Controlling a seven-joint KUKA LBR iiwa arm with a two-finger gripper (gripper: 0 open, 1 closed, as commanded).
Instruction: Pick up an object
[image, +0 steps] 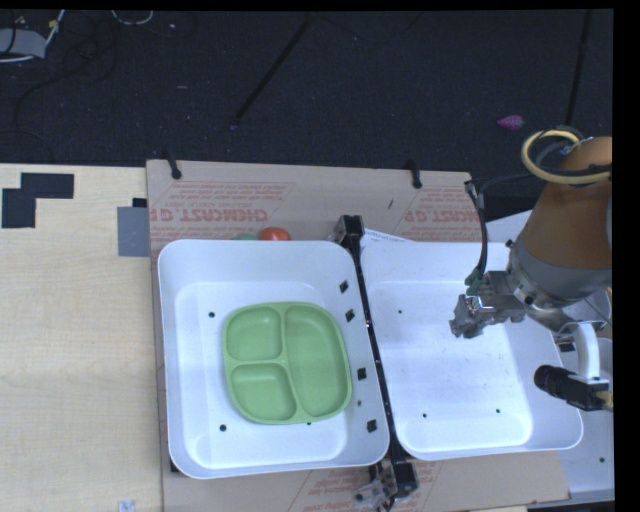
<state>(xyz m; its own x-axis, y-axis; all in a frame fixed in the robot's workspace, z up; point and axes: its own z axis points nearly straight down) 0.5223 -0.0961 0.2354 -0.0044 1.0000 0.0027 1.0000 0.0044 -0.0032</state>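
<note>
Two white bins lie side by side on a sheet of brown cardboard (250, 205), and the gripper (468, 320) hangs over the right bin (440, 440), near its right half. How wide the gripper stands I cannot tell, because it is small and dark from this angle. Nothing is visible in it. Whether it touches the bin floor under it is also not clear.

The arm (565, 235) comes in from the right, with its orange band above the grey wrist and a yellow cable loop (550, 150) on top. Just beside the right bin's right rim there is a black part (570, 385) on a white bracket; what it is I cannot say.

Between the two bins runs a dark strip with small black clips (350, 230) at its far end and more at its near end. It stands between the gripper and the left bin (185, 400).

In the left bin lies the green plate (287, 362), flat, a little right of the middle. It has three compartments, and all three show only green. The plate is well apart from the gripper.

Behind the left bin's far rim, on the cardboard, sits a small orange-red thing (273, 235), half hidden by the rim. To the left of the cardboard, the pale wooden bench (70, 330) carries black patches (40, 195) and a grey square (131, 230).
</note>
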